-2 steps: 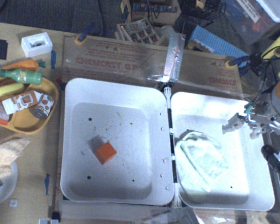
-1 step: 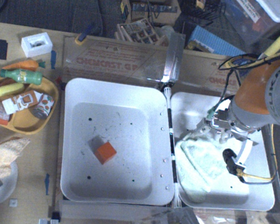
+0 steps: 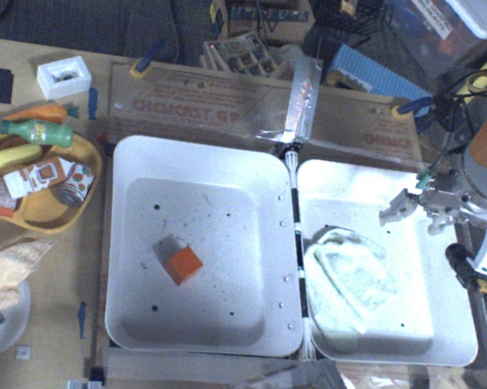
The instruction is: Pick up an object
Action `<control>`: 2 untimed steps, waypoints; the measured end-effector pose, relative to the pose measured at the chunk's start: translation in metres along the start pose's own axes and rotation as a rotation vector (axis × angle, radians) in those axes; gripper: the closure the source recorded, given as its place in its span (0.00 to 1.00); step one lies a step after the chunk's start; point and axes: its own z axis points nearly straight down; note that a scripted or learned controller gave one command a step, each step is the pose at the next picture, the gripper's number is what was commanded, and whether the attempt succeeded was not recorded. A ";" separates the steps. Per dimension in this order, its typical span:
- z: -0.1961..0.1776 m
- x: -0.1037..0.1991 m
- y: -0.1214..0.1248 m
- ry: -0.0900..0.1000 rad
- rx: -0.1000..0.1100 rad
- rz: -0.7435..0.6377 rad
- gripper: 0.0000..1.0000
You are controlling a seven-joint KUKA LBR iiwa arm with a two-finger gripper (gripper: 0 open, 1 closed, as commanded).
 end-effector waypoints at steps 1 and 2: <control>0.070 0.059 0.005 0.002 0.005 -0.046 0.00; 0.098 0.057 0.039 0.000 -0.003 -0.065 0.00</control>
